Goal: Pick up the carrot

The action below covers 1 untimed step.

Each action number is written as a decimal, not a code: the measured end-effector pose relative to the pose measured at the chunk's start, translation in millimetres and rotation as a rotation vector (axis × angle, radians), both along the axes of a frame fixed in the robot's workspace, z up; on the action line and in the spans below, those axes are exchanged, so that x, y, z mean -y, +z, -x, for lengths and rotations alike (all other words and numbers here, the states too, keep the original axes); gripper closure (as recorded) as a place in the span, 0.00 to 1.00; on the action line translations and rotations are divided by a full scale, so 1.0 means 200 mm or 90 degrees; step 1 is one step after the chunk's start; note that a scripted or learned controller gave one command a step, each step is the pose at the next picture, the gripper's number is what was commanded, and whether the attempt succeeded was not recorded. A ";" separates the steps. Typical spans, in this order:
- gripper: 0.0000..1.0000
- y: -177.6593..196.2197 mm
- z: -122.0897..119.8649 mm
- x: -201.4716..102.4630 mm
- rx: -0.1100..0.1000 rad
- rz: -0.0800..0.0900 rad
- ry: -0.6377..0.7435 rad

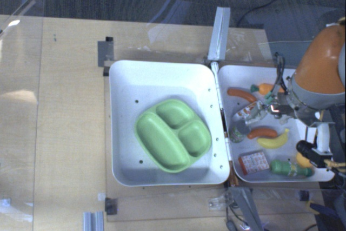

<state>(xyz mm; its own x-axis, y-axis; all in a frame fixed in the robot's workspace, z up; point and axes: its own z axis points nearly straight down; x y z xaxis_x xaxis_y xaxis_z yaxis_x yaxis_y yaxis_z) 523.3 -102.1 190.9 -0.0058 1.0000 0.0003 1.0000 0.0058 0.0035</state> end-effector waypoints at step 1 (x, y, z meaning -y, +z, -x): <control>0.00 0.13 -0.18 0.35 0.003 0.002 0.091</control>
<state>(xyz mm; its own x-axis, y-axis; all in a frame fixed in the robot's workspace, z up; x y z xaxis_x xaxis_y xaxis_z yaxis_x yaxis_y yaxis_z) 560.2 -172.9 216.5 -0.1480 0.9890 -0.0029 0.9890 0.1480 0.0079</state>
